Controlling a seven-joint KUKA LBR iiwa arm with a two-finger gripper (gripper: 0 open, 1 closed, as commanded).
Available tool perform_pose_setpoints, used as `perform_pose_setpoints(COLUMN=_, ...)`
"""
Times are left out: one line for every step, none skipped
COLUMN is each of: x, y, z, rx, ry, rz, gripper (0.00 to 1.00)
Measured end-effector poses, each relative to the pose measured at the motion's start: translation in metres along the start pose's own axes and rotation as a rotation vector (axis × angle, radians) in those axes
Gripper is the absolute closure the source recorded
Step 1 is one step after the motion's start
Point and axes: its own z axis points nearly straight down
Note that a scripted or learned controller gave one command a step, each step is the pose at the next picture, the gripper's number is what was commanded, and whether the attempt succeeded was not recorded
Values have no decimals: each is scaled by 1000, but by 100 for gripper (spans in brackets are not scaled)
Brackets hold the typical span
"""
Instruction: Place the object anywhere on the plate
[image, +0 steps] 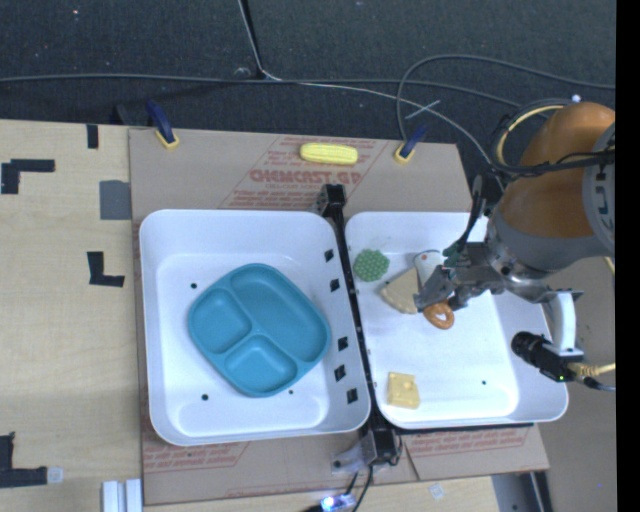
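Yellow cheese square (403, 390) in right bin (500, 400), gripper (436, 296) above orange pretzel (439, 317), grip unclear, blue plate (258, 328) left.

The grey claw (440, 298) is covering the upper part of a small orange-brown ring-shaped piece (440, 319) beneath it, so its full shape is staying unclear. Just left of the claw, a tan wedge-shaped piece (400, 294) is showing too blurred to identify.
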Motion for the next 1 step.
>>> perform_pose_setpoints(x=42, y=22, z=13, rx=1, ry=-2, rz=4, gripper=100)
